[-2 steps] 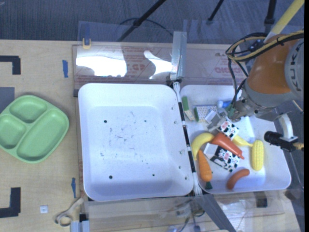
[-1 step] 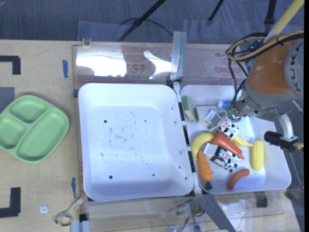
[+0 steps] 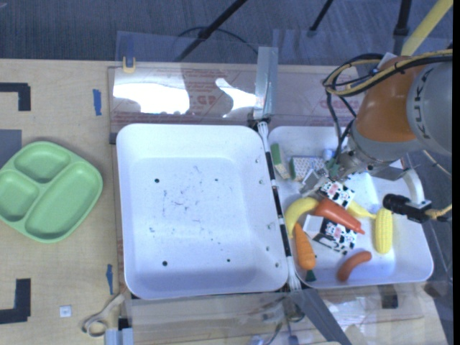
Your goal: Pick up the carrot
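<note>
While the gripper [image 3: 332, 172] is hovering, finger state impossible to tell, the carrot [image 3: 304, 246] is lying below-left of it; long axis near-vertical, green tip pointing down.

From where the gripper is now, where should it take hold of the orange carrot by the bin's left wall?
Probably mid-body of the orange carrot, from above, fingers across its width. It lies flat lengthwise along the right white bin's left wall, yellow banana at its top.

1. We see a pale wooden bench [image 3: 57, 85] carrying two white bins — the left bin [image 3: 194, 207] and the right bin [image 3: 413, 257].
2. A green divided plate [image 3: 49, 190] lies at its left end.
</note>
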Robot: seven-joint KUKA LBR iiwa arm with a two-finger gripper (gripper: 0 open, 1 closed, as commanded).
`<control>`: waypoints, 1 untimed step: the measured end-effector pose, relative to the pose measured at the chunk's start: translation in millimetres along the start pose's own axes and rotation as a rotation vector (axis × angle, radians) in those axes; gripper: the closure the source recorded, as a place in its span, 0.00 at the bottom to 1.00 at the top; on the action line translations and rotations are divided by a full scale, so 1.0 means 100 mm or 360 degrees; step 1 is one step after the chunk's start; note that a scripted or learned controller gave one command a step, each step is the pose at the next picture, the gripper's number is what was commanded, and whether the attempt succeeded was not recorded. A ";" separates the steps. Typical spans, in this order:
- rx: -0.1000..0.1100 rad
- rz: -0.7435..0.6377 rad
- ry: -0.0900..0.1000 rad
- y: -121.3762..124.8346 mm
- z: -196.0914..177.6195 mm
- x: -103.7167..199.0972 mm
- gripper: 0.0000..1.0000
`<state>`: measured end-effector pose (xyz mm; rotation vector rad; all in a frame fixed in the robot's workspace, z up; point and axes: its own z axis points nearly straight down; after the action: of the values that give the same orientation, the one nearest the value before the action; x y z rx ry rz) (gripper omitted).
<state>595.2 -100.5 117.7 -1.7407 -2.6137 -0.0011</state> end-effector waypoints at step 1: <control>-0.0005 -0.0247 -0.0004 0.02 -0.66 0.33 0.00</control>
<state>584.3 -69.0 184.2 -1.5347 -2.7442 -0.0030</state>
